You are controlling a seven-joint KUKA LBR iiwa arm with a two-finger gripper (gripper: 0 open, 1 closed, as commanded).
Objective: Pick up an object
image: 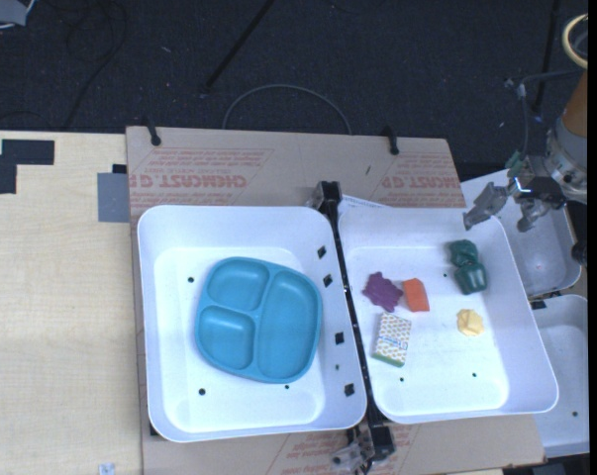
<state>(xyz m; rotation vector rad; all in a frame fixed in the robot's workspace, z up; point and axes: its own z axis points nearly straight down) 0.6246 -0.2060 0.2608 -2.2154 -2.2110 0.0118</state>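
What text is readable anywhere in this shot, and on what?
"CHEMCRZT. G.P": red print, upside down, on the brown cardboard sheet behind the bins; the reading is uncertain.
A second red print further right on that sheet: partly cut off, not readable.
Red print on the cardboard's front edge: too small.
Patterned white and green packet in the right white bin: print too blurred.

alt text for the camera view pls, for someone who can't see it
Two shallow white bins sit side by side on a bench: the left bin holds a blue divided plate, and the right bin holds a purple piece, an orange block, a dark green toy, a small yellow piece and a patterned packet. The robot's pincer hovers open over the right bin's far right corner, holding nothing.
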